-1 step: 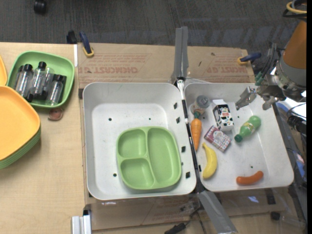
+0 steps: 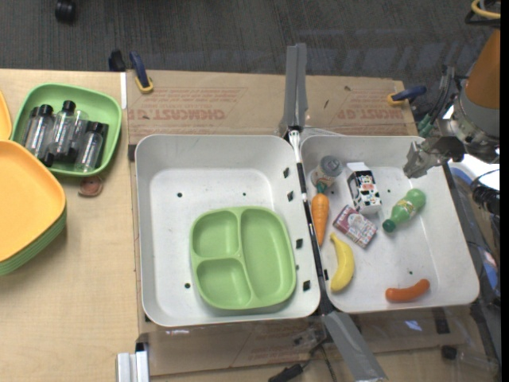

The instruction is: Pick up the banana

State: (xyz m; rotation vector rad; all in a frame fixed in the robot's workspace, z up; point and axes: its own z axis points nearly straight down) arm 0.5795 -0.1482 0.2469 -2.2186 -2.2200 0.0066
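The yellow banana (image 2: 343,265) lies in the right bin (image 2: 453,245), near its left wall toward the front, curved and resting flat. My gripper (image 2: 417,162) hovers at the bin's back right corner, well away from the banana, up and to its right. Nothing shows between its fingers. The grey arm with the orange band comes in from the right edge.
In the right bin also lie a carrot (image 2: 320,211), a green bottle (image 2: 405,208), a white carton (image 2: 364,189), a pink packet (image 2: 355,227), an orange sausage (image 2: 407,291) and a small grey object (image 2: 330,166). The left bin (image 2: 159,213) holds a green divided tray (image 2: 242,257).
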